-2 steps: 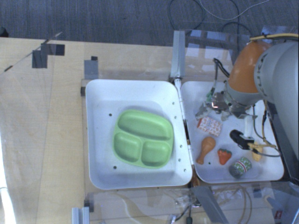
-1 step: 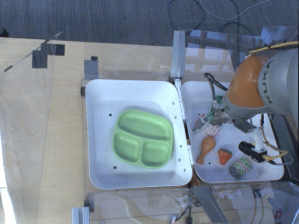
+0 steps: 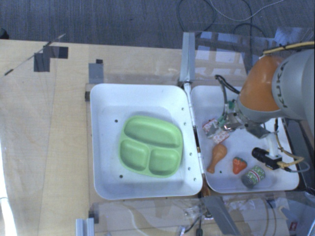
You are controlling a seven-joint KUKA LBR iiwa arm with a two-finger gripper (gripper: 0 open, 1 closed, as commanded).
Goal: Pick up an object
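Observation:
In the right bin (image 3: 280,183), my gripper (image 3: 225,126) hangs low near the left wall, right at a crumpled silver and pink wrapper (image 3: 211,128). Whether the wrapper is between the fingers is hidden by the wrist. Just below lies a tan toy drumstick (image 3: 217,157), pointing toward the front. A small red strawberry-like piece (image 3: 238,165) sits to its right. A short green and grey can (image 3: 253,176) lies on its side near the front right corner.
The left bin (image 3: 101,181) holds a green divided plate (image 3: 150,145) at its middle. A raised divider (image 3: 194,132) separates the two bins. The grey arm with its orange band (image 3: 261,87) covers the right bin's back right part.

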